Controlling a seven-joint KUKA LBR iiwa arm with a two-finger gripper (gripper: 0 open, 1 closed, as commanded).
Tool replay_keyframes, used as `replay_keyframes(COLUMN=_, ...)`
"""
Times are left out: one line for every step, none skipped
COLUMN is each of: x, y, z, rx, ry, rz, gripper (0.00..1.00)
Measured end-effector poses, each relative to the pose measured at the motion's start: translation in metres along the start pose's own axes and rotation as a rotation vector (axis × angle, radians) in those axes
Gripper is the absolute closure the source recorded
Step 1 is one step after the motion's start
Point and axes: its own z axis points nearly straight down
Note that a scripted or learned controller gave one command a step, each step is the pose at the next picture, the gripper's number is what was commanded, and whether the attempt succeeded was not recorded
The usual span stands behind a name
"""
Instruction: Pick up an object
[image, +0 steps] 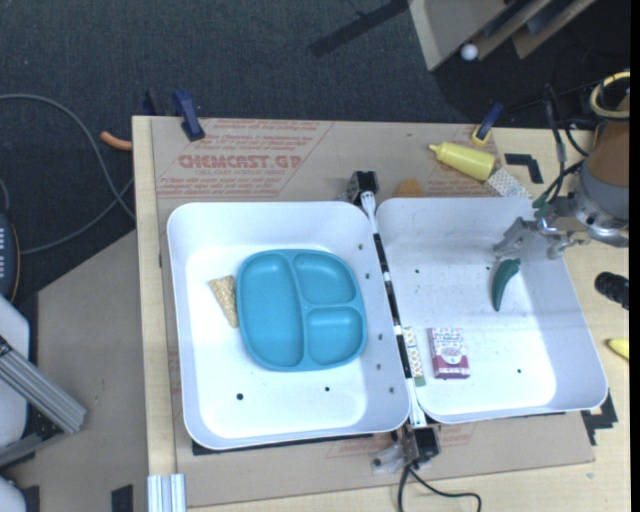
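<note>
My gripper (531, 242) hangs over the far right part of the right bin (560, 385), at the end of the grey arm with its orange band coming in from the right. A slim green object (499, 284), curved like a pepper, lies just below and left of the gripper, its upper end close to it. I cannot make out whether the two touch. A small red and white packet (449, 352) lies flat nearer the front of the same bin.
The left bin (200, 380) holds a blue divided plate (300, 307) with a tan cracker-like piece (224, 296) at its left edge. A yellow object (463, 157) lies on the bench behind the right bin. Blue clamps (187, 113) sit at the board's back edge.
</note>
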Motion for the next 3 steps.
replay_keyframes(x=0.013, y=-0.005, z=0.056, rx=0.006, ry=0.004, rz=0.0, gripper=0.0)
replay_keyframes(x=0.013, y=-0.004, z=0.045, rx=0.002, ry=0.003, rz=-0.001, gripper=1.0)
replay_keyframes(x=0.086, y=0.027, z=0.027, rx=0.001, ry=0.003, rz=-0.001, gripper=1.0)
